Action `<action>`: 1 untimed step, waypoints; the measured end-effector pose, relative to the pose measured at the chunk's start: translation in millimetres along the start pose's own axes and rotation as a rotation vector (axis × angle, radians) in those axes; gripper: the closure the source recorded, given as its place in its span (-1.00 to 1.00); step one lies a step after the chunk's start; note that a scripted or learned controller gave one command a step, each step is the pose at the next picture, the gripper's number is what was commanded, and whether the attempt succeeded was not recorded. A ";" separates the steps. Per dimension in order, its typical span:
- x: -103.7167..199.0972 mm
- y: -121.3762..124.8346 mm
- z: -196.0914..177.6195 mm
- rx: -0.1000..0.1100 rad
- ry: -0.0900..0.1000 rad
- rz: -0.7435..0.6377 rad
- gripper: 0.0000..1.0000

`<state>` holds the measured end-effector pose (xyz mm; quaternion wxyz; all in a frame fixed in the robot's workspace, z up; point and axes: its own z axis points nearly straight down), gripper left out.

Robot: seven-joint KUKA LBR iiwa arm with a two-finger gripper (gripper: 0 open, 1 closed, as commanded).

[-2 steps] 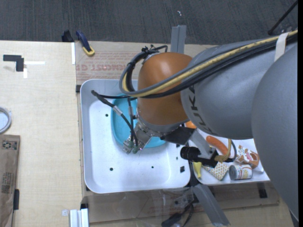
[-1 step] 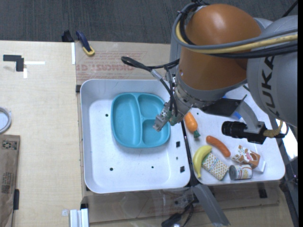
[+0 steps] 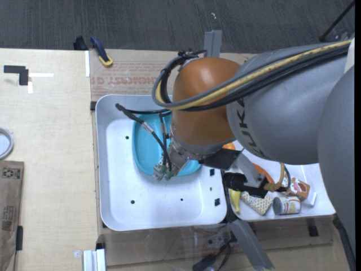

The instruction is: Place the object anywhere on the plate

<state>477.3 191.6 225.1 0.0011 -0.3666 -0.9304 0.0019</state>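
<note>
A light blue plate (image 3: 145, 145) lies in the left white bin (image 3: 113, 168), partly covered by the arm. The arm's orange band and wrist hang directly over the plate's right side. My gripper (image 3: 164, 173) reaches down at the plate's lower right rim, just above or touching it. Its tips are small and dark, and the wrist hides most of them. No object can be made out between them. Several small objects lie in the right bin: a patterned cone-like item (image 3: 258, 204), a can (image 3: 285, 206) and an orange piece (image 3: 269, 171).
The right bin (image 3: 316, 205) is mostly hidden under the arm. Cables loop from the wrist across the left bin's upper part. A blue-and-yellow clamp (image 3: 100, 51) lies on the bench beyond the bins, and a tape roll (image 3: 4, 144) sits at the far left.
</note>
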 end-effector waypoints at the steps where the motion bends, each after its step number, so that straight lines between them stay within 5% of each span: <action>1: 19.3 21.3 45.9 0.000 0.000 -0.244 1.00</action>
